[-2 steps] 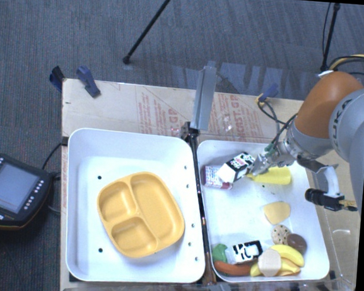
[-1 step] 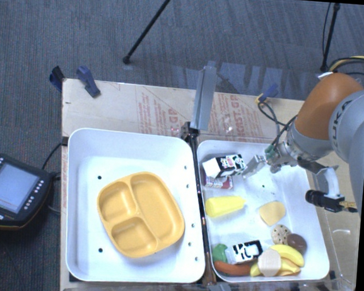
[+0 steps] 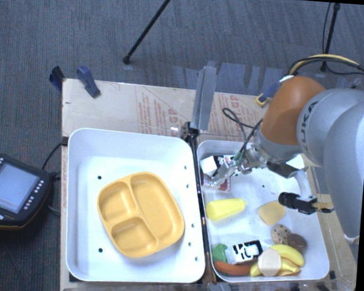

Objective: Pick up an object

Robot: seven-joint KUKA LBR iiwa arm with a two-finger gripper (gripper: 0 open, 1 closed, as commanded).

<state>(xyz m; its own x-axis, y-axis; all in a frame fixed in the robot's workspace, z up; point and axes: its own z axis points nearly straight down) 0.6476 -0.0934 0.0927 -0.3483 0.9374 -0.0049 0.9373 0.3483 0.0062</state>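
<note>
Grey arm [image 3: 335,136] with orange band, large at right of frame, reaching down-left into right bin [image 3: 322,249].

Gripper [image 3: 226,171] low at upper-left corner of right bin, over a small red-and-white object [image 3: 218,184]; fingers too blurred to tell whether apart or together, nothing plainly between them; yellow block [image 3: 225,209] just below gripper, pale wedge [image 3: 271,213] to its right; lower in that bin a speckled cookie [image 3: 280,233], brown piece [image 3: 297,241], banana [image 3: 286,255], cream round piece [image 3: 269,263], black-and-white item [image 3: 246,250], green piece [image 3: 220,251] and orange carrot [image 3: 234,269], crowded together; left bin [image 3: 85,165] holding yellow divided plate [image 3: 140,214] at centre; tablet pendant [image 3: 7,190] on floor at far left.
</note>
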